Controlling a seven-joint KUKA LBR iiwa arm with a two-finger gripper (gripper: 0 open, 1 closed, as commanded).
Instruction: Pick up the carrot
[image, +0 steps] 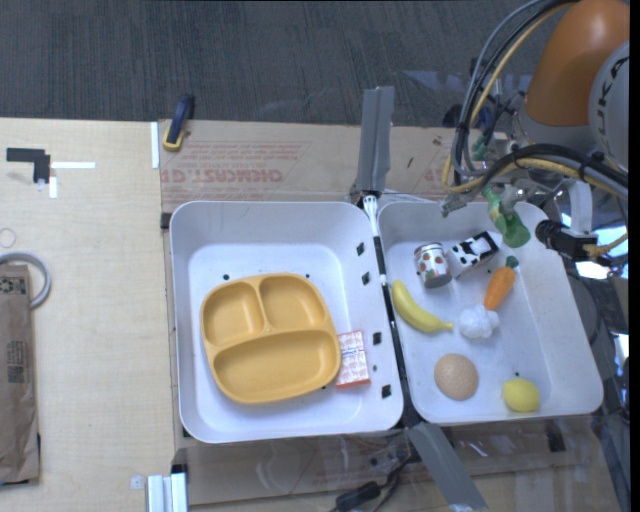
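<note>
- Carrot lay in the right bin, toward 1 o'clock from that bin's middle, tilted with its green top pointing up toward 12.
- Just beside it at 9 o'clock sat a black-and-white toy cow, and further at 9 a small spotted can.
- At 6 o'clock from the carrot rested a white crumpled lump, close to the carrot's tip; whether they touched I could not tell.
- A banana lay at the bin's 9 o'clock side, an egg at 6, and a lemon near 5.
- The left bin held a yellow divided plate, with a small red-and-white packet touching its 3 o'clock edge.
- The arm hung over the right bin's 1 o'clock corner amid cables; the gripper sat above the carrot at 12, well apart from it.
- I could not tell how the claw stood; something green showed at its end.
</note>
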